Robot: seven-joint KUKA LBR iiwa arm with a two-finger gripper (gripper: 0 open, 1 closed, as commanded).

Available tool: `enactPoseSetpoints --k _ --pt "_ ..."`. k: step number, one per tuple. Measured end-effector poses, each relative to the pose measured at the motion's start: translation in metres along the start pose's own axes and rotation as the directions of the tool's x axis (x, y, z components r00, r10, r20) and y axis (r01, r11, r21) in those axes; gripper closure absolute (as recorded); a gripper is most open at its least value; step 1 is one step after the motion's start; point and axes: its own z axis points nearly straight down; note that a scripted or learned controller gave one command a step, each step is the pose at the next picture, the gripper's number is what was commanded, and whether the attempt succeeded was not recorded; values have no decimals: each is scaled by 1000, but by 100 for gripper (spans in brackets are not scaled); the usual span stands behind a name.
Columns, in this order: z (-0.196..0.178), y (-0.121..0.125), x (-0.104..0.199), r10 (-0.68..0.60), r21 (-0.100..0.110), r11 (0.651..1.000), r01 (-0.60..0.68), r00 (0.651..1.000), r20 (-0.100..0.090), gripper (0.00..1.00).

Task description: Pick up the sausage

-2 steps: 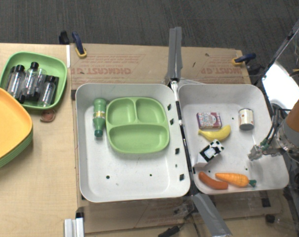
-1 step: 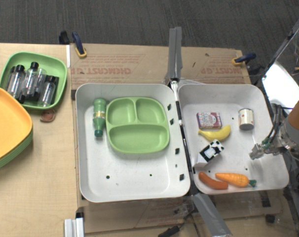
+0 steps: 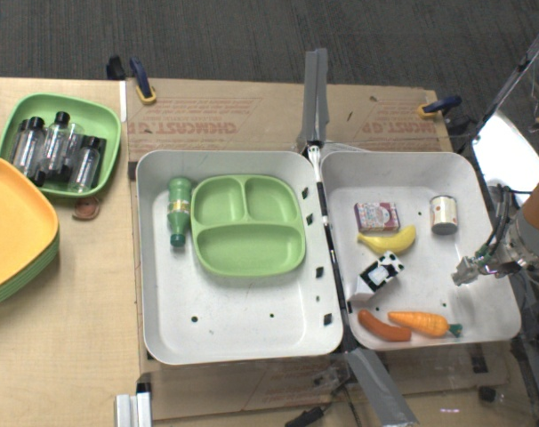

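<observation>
Here, the sausage [image 3: 382, 326] is lying near the front edge of the right bin [image 3: 461, 172], a reddish-brown link with its right end touching the carrot [image 3: 420, 323], which is stretching out just beside it toward the bin's front right corner. The gripper [image 3: 468, 271] is hanging over the right side of that bin, well apart from the sausage and with nothing between its fingers; how wide it is set cannot be told from this angle. Behind the sausage, a black-and-white toy cow [image 3: 382, 272] is sitting just in front of a banana [image 3: 387, 239], with a pink packet [image 3: 377, 214] beyond and a small metal can [image 3: 444, 213] off to the right. In the left bin [image 3: 163, 327], a green divided plate [image 3: 248, 224] is resting beside a green bottle [image 3: 179, 210].
</observation>
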Motion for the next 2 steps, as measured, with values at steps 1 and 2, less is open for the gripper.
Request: enactPoseSetpoints --k 1,2 --pt "-9 0 -1 -1 -1 1000 1 1000 1 100" --pt "-17 1 -1 -2 -1 1000 2 1000 2 100"
